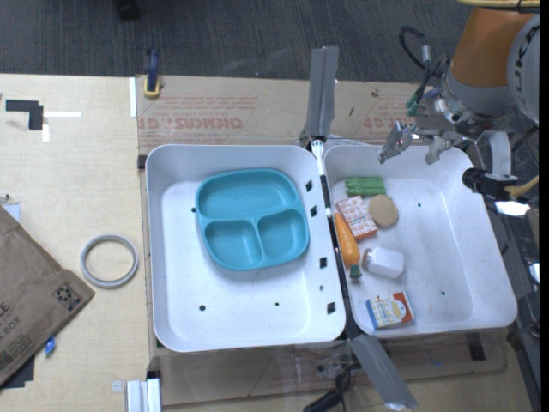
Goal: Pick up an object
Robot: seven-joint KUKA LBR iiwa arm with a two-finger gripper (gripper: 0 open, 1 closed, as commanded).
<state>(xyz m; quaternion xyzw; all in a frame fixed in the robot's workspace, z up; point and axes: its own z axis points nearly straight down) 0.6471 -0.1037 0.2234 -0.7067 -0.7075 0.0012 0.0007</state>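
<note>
My gripper (416, 147) hangs over the back rim of the right bin (463, 256), open, with nothing between its two fingers. Below it and to the left, along the bin's left side, lie the objects: a green piece (364, 184), a small red and white box (356, 217), a tan round piece (383, 211), an orange carrot (346, 239), a white piece (383, 263) and a small red and blue carton (390, 310). All rest on the bin floor, apart from the gripper.
The left bin (171, 316) holds a teal three-compartment plate (253, 219). A grey divider post (322, 93) rises between the bins at the back. A tape ring (109, 259) and a cardboard box (30, 294) lie on the bench to the left.
</note>
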